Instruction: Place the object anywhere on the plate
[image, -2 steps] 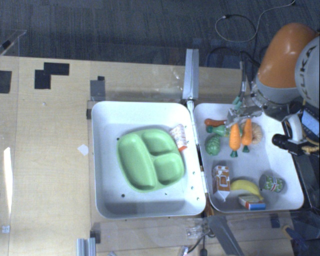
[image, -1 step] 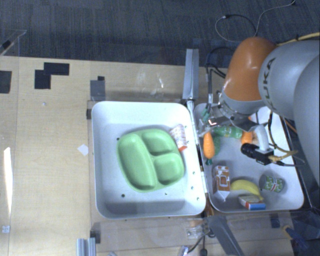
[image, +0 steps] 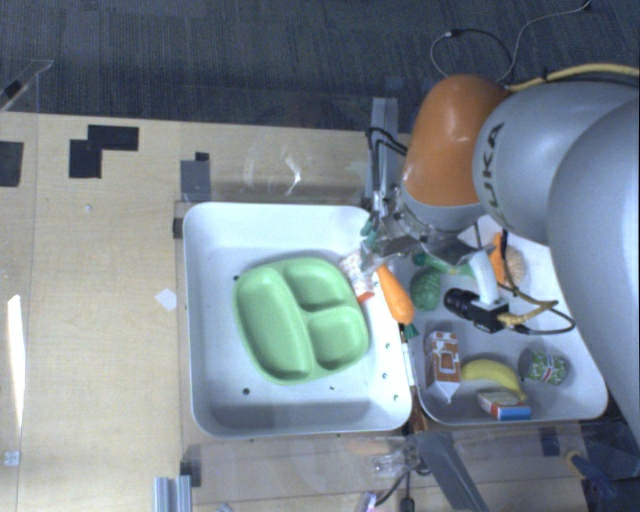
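The arm (image: 540, 150) reaches in from the right, its orange band above the seam between the two bins. The gripper (image: 385, 248) sits at the upper right corner of the left bin (image: 210, 300), close to the divide. Whether it is open or closed cannot be told; arm hardware and glare cover that area.

A carrot (image: 394, 294) lies tilted just below the gripper, over the rim between the bins, beside the plate's upper right edge. Contact between carrot and gripper cannot be confirmed.

The plate (image: 300, 318) is green, with three compartments, and rests in the middle of the left bin. The carrot does not lie in any compartment.

The right bin (image: 590, 400) holds:
- a green vegetable (image: 427, 288) near the carrot;
- a brown packet (image: 443, 362), upright;
- a banana (image: 492, 374) beside the packet;
- a small box (image: 503, 403) below the banana;
- a green-topped can (image: 546, 368) at the right.

A black cable connector (image: 475, 308) hangs over the right bin.
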